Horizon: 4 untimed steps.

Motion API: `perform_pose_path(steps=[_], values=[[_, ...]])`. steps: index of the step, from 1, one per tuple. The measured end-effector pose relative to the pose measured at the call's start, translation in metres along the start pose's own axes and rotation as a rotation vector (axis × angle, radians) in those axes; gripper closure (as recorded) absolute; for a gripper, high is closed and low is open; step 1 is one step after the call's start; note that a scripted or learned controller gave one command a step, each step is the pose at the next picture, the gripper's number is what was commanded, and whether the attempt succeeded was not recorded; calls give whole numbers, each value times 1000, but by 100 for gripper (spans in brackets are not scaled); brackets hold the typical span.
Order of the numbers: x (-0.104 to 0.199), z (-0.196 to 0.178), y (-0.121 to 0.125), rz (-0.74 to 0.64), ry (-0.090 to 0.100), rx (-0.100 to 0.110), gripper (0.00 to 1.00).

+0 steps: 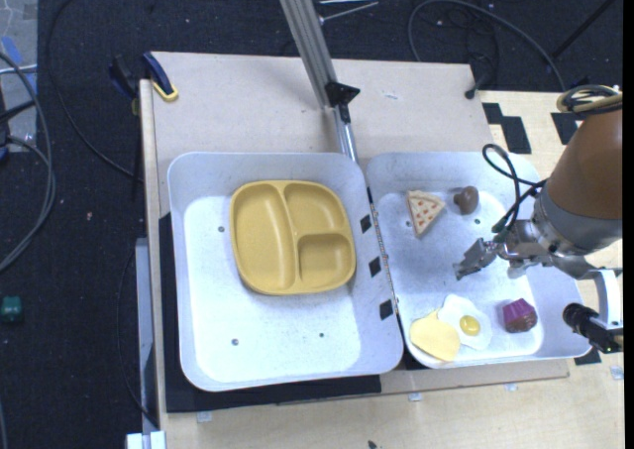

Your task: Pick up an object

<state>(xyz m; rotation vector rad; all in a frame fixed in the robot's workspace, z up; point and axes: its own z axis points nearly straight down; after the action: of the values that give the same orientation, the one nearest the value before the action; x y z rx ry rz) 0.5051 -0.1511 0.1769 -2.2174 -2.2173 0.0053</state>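
The right bin (396,174) holds several toy foods: a pizza slice (424,211), a small brown ball (466,200), a fried egg (467,322), a pale yellow piece (435,338) and a purple item (519,315). My gripper (477,258) hangs low over the middle of this bin, pointing left, between the pizza slice and the fried egg. Nothing shows between its fingertips. The arm comes in from the right, its orange band (592,168) above the wrist.
The left bin (198,338) carries a yellow divided plate (293,236). A slanted metal pole (309,26) ends at the seam between the bins. Black cables loop near the arm at the right bin's far right corner.
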Motion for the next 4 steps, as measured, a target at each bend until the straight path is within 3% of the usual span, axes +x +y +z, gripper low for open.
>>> perform_pose_path(steps=[1, 2, 3, 4], values=[[-3, 44, -4, 1, -1, -2, 0], [-3, 32, -3, 1, -2, -6, 100], [0, -29, 5, -3, -4, -12, 100], [0, -61, 6, -3, -3, -10, 100]])
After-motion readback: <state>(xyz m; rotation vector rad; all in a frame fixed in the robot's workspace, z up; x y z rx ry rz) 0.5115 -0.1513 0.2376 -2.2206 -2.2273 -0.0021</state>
